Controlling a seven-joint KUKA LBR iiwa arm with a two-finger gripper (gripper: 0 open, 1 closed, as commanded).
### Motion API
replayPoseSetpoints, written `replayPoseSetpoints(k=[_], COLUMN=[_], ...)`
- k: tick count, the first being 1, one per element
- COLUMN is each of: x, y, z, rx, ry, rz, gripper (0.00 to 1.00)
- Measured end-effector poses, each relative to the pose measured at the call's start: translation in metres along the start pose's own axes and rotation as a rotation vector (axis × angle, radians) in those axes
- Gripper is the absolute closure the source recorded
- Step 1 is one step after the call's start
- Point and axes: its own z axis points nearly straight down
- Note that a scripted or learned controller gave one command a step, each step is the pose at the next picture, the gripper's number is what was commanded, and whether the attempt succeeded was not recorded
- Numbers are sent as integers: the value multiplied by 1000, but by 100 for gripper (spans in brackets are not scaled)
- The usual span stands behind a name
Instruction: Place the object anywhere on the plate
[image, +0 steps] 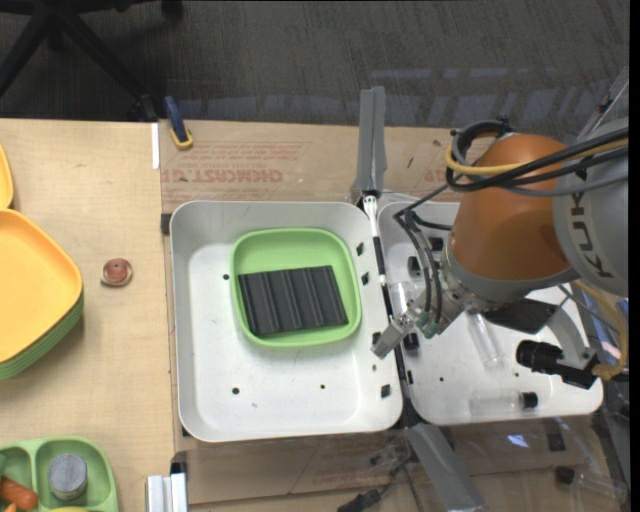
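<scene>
The fingers (393, 338) hang over the seam between the two white bins, just right of the green plate (294, 287); how far they are spread I cannot tell, and nothing shows between them. The dark ribbed object (292, 299) lies flat on the green plate, which sits in the left bin (200, 400). The grey arm (505, 222) with its orange band covers the right bin (560, 400), well right of the green plate.

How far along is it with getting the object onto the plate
The job looks done: a dark ribbed slab lies flat on the green plate in the left bin. The gripper sits over the divider between bins. Nothing visibly remains.
</scene>
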Motion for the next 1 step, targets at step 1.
replayPoseSetpoints(k=[1], x=[24], y=[18], z=[11], rx=[3], ry=[2], rz=[12], gripper=[0])
